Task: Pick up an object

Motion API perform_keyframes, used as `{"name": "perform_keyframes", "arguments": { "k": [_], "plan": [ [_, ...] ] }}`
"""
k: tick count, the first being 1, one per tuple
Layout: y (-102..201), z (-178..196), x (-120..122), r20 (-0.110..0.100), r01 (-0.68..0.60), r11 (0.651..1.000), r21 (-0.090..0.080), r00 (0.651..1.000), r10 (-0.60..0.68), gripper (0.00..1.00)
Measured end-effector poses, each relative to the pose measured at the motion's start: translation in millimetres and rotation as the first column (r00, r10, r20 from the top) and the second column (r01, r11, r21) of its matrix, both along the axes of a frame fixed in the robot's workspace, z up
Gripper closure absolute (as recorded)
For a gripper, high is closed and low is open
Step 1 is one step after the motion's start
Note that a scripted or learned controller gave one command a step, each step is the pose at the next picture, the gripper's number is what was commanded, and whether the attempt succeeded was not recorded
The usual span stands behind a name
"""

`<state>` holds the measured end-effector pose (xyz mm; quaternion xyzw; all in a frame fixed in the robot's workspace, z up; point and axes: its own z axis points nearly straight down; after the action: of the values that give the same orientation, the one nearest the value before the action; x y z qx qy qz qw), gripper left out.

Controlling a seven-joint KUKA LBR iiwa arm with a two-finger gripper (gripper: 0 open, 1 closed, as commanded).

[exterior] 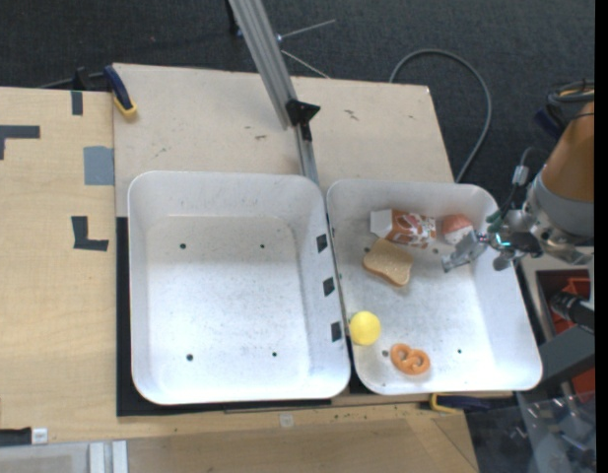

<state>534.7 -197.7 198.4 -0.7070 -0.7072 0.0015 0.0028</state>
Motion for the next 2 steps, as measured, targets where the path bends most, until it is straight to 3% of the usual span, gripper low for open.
{"name": "perform_keyframes", "arguments": {
  "k": [1,2],
  "plan": [
    [0.1,2.5,1.1,0.005,-0.002,1.000,-0.001,1.000,0.002,0.00],
    [6.5,-56.3,-8.1,-0.002,0.000,1.000,0.000,1.000,0.000,0.00]
  ]
}}
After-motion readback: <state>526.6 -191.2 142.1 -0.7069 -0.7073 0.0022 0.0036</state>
